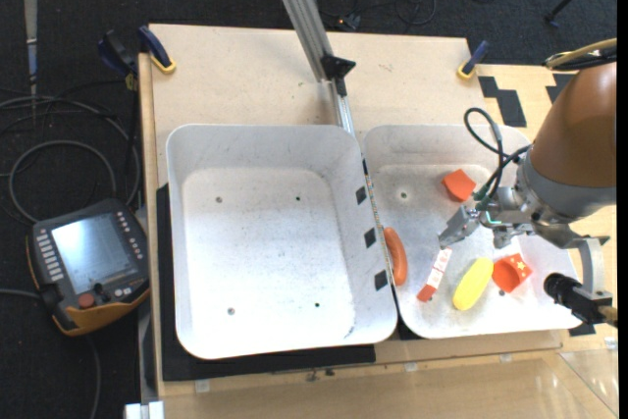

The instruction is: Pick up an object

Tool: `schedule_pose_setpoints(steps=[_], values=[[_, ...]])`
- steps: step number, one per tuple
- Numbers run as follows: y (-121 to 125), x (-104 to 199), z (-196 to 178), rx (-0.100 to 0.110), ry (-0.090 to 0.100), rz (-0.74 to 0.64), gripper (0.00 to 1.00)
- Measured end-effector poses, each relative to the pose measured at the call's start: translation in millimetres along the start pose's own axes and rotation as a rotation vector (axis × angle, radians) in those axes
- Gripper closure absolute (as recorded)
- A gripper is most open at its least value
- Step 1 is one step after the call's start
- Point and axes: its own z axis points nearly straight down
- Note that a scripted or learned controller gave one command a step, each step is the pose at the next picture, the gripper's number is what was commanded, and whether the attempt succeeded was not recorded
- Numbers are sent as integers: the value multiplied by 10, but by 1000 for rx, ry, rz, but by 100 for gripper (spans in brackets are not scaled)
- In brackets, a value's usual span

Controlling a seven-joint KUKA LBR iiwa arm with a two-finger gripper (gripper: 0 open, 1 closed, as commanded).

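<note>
The right bin (417,144) holds several small items. An orange block (458,184) lies toward its back, and an orange-red sausage (395,253) rests against its left wall. A red and white stick (435,274), a yellow oblong piece (472,283) and a red piece with yellow marks (510,272) lie near the front. My gripper (477,229) hangs over the middle of this bin, between the orange block and the yellow piece. Its fingers are spread open, with nothing between them.
The left bin (257,240) sits beside the right one, their rims touching. A slanted aluminium strut (299,0) comes down to the back of the bins. A teach pendant (88,262) lies off the bench at the left. Clamps (157,54) grip the board's back corners.
</note>
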Motion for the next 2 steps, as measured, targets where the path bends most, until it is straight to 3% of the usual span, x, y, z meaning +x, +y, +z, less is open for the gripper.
schedule_pose_setpoints(steps=[1, 2], values=[[9, 0, -18, -4, 0, 2, 0], [-8, -89, 467, 1, 0, 4, 0]])
